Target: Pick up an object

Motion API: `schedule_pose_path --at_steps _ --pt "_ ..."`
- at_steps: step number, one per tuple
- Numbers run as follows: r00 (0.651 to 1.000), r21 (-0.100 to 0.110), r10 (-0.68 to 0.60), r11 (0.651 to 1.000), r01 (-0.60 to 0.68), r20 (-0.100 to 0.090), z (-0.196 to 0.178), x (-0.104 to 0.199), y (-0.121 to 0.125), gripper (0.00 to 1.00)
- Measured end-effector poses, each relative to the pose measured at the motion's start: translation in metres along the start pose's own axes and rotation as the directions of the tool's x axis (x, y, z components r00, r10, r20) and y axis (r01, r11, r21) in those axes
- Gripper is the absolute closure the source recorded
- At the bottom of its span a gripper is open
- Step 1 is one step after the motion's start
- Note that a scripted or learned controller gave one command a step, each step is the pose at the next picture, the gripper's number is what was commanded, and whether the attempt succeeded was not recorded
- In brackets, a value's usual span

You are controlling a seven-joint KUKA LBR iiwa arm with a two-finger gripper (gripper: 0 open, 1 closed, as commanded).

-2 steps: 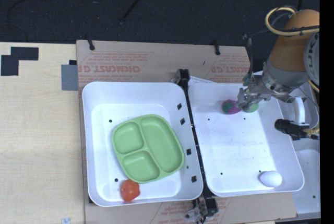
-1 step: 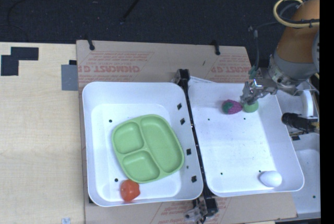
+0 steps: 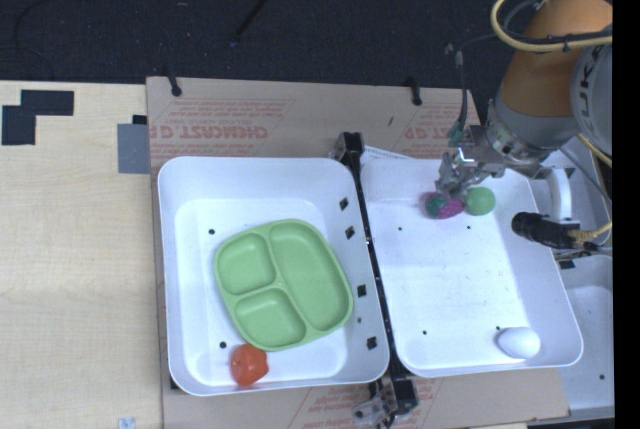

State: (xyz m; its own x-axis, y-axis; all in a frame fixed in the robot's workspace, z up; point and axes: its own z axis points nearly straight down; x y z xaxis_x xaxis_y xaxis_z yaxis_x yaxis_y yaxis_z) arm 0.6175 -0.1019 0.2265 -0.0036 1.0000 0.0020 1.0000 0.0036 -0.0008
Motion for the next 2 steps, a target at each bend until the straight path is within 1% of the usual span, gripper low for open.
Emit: schedule_pose_path --at_steps 1,2 --pt "1.000 0.001 0.000 1.000 0.000 0.001 0.002 0.049 0.011 1.00" --pt "1.000 0.004 0.000 1.000 0.000 0.000 0.012 0.102 0.013 1.00"
